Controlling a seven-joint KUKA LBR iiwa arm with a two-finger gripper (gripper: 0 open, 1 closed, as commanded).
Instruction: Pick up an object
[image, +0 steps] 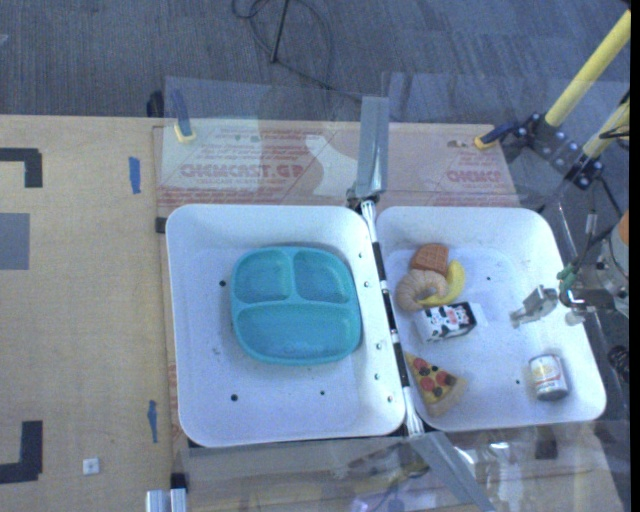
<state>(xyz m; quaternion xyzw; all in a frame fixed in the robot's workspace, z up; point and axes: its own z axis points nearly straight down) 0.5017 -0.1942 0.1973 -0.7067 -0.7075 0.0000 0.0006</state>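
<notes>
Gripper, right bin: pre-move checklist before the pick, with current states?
1. Gripper located over the right bin, near its right side: ok.
2. Fingers' state: cannot tell, too small and blurred.
3. Nothing seen between the fingers: ok.
4. Nearest target, the can, lies apart from other items: ok.
5. Milk carton, croissant, banana and waffle crowd together: not ok for a clean grasp.
6. Pizza slice lies close to the bin's left wall: not ok, tight.
</notes>
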